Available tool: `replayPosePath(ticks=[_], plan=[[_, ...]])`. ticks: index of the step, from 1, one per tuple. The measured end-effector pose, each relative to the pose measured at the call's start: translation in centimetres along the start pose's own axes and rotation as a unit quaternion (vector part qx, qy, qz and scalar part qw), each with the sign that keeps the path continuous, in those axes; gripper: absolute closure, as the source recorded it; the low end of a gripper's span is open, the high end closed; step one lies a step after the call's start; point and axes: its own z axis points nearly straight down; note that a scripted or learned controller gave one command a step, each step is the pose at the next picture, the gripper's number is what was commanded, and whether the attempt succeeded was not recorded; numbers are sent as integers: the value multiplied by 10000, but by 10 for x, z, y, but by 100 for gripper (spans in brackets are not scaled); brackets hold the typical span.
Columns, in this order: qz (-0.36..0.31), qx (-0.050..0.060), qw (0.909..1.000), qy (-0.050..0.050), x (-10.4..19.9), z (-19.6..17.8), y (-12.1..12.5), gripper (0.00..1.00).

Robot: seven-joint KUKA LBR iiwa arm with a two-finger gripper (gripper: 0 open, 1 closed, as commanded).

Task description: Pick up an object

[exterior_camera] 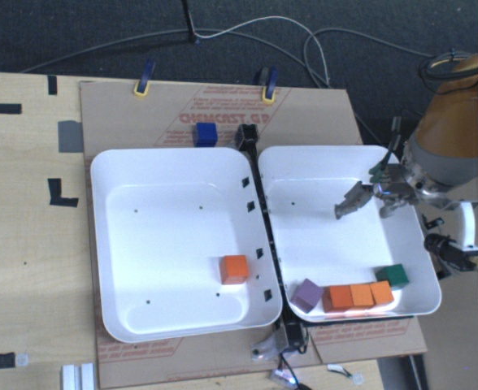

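The desk (28,242) holds 2 white bins. The right bin (320,242) is the landmark. The left bin (141,242) touches its left side and holds 1 orange block (234,269). Above the right bin's middle hangs the end effector (346,205); I cannot tell what it grips. Along the right bin's front wall sit a purple block (306,295), 3 orange blocks (358,296) and a green block (394,275).

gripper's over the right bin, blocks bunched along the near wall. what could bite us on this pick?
1. The purple block, orange blocks and green block sit packed together, so fingers may not fit between them.
2. They hug the right bin's wall; the gripper could strike it descending.
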Motion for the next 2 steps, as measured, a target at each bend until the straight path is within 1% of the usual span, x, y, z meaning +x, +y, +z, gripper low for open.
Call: replayPosePath(ticks=[1, 2], plan=[[-2, -18, 10000, -3, 0, -2, 1, 0], [0, 7, 10000, 1, -10, 52, 3, 0]])
